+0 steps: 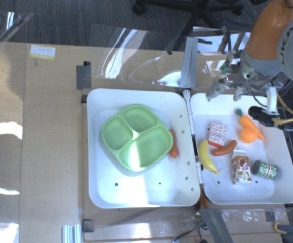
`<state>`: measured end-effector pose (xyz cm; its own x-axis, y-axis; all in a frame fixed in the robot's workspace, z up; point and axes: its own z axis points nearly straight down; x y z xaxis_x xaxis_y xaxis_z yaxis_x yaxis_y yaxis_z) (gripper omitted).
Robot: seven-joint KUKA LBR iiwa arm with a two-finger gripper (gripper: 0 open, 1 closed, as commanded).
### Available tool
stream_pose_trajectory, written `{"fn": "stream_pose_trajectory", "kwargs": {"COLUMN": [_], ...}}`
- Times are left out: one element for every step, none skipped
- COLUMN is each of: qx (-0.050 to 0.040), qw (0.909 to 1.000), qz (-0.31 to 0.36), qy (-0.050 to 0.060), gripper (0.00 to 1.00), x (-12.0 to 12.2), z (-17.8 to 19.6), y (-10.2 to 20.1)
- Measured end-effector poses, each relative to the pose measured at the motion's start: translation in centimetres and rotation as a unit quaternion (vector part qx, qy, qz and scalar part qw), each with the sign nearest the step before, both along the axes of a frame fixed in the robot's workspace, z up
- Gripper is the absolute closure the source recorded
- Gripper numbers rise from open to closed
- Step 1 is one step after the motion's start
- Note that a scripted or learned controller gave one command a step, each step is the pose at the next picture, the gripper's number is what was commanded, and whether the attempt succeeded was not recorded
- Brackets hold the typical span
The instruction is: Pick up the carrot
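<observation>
Pale wooden table (40,135) set before a dark carpeted floor (85,9). The black star base of an office chair (202,4) stands at the far side, cut off by the frame. A yellow label (42,51) lies on the table's far left; its writing is too small to read. Two white bins sit side by side, their inner rims meeting.

Left bin (136,194): a green three-compartment plate (136,138), with a small orange-red elongated item (173,146) just beside its right rim; what it is cannot be told. The near part of this bin offers open room.

Right bin (278,194): the carrot (253,125), orange with a green top pointing far-left, lies toward the far right and appears to touch a round orange fruit (247,135) on its near side. To their left are a red-and-white patterned box (217,134), a reddish sausage (225,147) and a banana (207,157) near the left wall. Nearer lie a printed carton (241,169) and a green-labelled can (265,169). The print on all three packages is illegible. The far-left corner is bare.

The end effector (223,94) hangs over this bin's far rim, fingers spread and grasping nothing, near the carrot but apart from it. The arm (268,29) enters from the right, partly cut off.
</observation>
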<state>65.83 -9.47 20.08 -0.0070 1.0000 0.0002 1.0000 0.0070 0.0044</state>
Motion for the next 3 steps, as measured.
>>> {"fn": "stream_pose_trajectory", "kwargs": {"qx": [-0.0009,-0.0022,-0.0027], "qw": [0.998,0.9975,0.9978], "qz": [0.063,0.07,0.067], "qy": [0.0,-0.002,-0.003], "gripper": [0.0,0.0,0.0], "x": [-3.8,-8.9,-15.2], "z": [-10.9,-11.3,-11.2], "y": [-5.0,-9.9,-11.2]}}
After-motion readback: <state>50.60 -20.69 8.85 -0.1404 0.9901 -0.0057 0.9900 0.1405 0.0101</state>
